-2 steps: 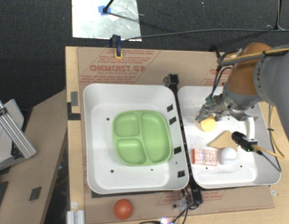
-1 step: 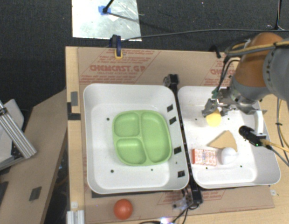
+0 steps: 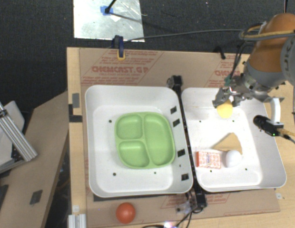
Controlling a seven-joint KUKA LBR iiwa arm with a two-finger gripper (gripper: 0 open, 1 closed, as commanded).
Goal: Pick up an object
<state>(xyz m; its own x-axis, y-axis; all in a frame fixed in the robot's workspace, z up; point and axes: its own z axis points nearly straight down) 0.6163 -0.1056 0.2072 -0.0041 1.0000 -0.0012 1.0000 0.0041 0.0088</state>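
Note:
My gripper (image 3: 227, 101) hangs over the back of the right bin (image 3: 269, 175), reaching in from the right. A small yellow round object (image 3: 225, 110) sits between its fingertips, its upper part covered by the fingers. Nearer the front of the same bin lie a tan wedge (image 3: 230, 141), a white ball (image 3: 232, 158) and a small red-and-white box (image 3: 208, 159). These three lie apart from the gripper.
The left bin (image 3: 97, 141) holds a green divided tray (image 3: 144, 140). A red-orange ball (image 3: 125, 212) rests on the bench in front of the bins. A black divider with clips (image 3: 181, 127) runs between the bins. A black fitting (image 3: 265, 125) juts over the right bin's right side.

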